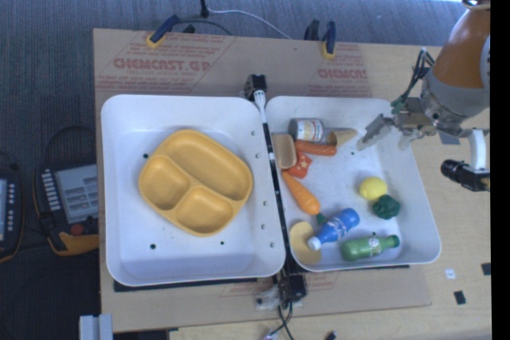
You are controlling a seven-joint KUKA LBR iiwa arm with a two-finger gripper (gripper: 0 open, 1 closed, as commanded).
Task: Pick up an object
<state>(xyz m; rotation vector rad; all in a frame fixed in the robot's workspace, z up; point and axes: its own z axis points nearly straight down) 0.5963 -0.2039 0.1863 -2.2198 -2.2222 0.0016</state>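
The arm's two-finger end effector (388, 129) hangs over the three o'clock rim of the right-hand shallow white plastic bin (414, 195), fingers splayed apart and gripping nothing. From where I stand this looks like the approach step: no object has been chosen by contact yet, and everything in the bin lies untouched.

The nearest candidates sit well apart from the fingers. The small yellow plastic lemon (371, 188) lies toward the five o'clock side of the end effector, with the dark green leafy toy vegetable (386, 206) just beside it. The silver tin can (307, 130) lies on its side at nine o'clock, its long axis running nine to three. The orange plastic carrot (301, 193) points from about eleven to five. The blue plastic bottle (335, 228) lies from seven to one, white cap at the seven o'clock end; the green plastic bottle (369, 246) below it runs nearly nine to three.

I'd judge the next move calls for travelling inward over one item, turning the fingers across its narrow width, then descending. The left bin holds a yellow sectioned plastic tray (195, 181).
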